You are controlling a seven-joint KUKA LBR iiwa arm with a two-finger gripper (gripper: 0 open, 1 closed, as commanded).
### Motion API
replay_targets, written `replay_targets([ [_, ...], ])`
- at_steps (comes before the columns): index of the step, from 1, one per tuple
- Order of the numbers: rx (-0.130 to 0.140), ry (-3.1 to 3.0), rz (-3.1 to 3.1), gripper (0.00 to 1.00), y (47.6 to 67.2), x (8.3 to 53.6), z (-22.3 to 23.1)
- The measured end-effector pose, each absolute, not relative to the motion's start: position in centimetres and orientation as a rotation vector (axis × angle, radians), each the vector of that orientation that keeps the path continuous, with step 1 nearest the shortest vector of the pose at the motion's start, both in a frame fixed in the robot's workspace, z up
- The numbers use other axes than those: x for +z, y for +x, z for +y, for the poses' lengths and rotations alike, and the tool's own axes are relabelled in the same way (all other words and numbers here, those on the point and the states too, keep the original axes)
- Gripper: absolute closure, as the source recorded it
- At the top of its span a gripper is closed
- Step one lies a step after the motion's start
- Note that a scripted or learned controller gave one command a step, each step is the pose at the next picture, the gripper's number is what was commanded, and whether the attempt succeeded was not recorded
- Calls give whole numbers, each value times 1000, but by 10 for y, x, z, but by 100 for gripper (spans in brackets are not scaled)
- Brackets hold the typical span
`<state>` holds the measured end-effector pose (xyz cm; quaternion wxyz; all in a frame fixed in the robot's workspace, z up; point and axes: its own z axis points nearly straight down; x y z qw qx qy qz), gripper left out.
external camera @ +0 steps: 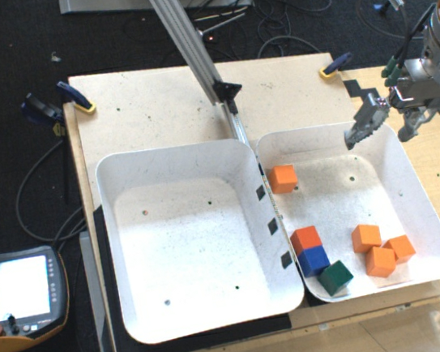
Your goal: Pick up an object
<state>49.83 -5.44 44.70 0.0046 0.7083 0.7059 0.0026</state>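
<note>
Your gripper (382, 124) hung open and empty above the right white plastic bin's (422, 194) far corner, likely poised to descend toward the small orange cube (283, 178) lying apart from it.

Single fixed cam, mounted above the bench (151, 99), looking down at a slant. Far bench edge sits near frame top, near edge at the bottom. Both white bins land in full: left bin (125, 251) centre-left, right bin (425, 206) centre-right. Wide enough to catch dark floor and cables beyond the bench, plus a teach pendant (21, 301) at the left edge. Arm (434, 73) comes in from frame right, upper side.
</note>
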Motion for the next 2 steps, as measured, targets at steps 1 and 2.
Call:
replay_targets([
  [1, 7, 2212, 2222, 0, 490, 500, -45],
  [2, 6, 2218, 2217, 0, 490, 549, -57],
])
